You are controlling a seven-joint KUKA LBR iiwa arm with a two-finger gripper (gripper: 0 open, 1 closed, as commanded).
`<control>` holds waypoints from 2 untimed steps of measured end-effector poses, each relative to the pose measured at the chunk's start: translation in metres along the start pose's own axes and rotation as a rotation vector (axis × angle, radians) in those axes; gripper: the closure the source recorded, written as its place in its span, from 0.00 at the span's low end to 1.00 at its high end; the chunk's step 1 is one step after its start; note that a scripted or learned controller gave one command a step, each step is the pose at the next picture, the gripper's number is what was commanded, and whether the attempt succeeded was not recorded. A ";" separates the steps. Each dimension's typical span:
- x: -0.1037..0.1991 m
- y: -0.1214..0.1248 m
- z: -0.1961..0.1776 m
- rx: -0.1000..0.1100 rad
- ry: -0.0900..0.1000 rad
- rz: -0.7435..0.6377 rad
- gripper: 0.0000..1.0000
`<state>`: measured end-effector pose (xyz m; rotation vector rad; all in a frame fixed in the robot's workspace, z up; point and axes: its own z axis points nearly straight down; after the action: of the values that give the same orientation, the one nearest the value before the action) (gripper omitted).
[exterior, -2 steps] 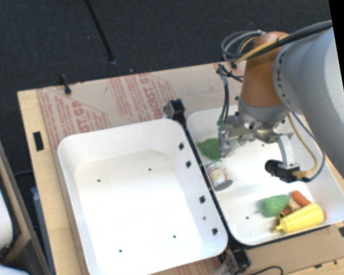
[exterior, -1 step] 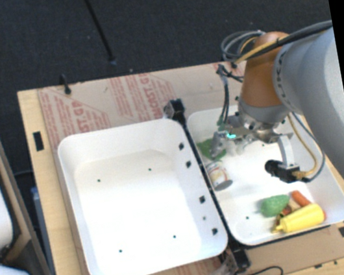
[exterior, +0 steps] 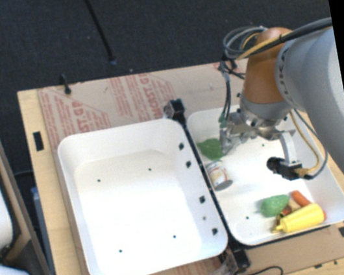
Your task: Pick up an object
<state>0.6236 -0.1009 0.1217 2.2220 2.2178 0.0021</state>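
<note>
The gripper (exterior: 226, 138) hangs low beside the green object (exterior: 211, 148) in the right bin (exterior: 329, 188); I cannot tell how its jaws stand. Closing off-centre, it may nudge that piece against the bin's left wall or onto the small jar (exterior: 217, 175) just nearer.

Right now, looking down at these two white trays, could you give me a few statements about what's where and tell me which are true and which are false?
1. The yellow bottle lies in the right bin. True.
2. The small jar lies in the left bin. False: it is in the right bin, close to the divider between the bins.
3. The gripper is over the right bin, near a green object. True.
4. The orange object lies alone at the far end of the right bin. False: it is at the near end, beside the yellow bottle and a second green object.
</note>
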 end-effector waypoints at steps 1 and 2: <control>0.000 0.000 0.000 0.001 0.000 0.000 0.00; 0.003 0.023 0.022 0.002 0.001 -0.002 0.00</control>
<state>0.6464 -0.0978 0.1000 2.2217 2.2210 0.0003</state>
